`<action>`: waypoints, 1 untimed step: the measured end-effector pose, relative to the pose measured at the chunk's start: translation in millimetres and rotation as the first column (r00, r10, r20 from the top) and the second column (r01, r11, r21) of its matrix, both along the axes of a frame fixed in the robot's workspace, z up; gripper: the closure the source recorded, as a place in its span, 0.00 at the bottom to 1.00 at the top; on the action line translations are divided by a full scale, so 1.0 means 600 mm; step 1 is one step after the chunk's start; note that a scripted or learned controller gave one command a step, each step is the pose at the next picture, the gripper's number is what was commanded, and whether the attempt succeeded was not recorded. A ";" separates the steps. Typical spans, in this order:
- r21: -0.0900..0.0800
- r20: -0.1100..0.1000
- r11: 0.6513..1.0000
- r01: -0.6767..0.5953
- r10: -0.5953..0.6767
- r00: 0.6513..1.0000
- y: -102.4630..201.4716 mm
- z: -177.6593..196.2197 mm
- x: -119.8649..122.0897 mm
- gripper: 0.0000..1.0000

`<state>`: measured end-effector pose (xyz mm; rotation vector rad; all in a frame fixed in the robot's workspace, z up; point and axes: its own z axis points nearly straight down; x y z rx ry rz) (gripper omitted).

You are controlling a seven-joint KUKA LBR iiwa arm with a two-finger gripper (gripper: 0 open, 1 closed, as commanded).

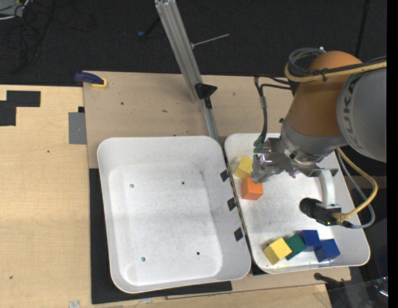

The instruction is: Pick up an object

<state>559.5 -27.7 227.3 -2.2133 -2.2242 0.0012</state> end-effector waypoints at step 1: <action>-0.001 0.001 1.000 0.001 -0.001 1.000 0.073 -0.006 0.013 1.00</action>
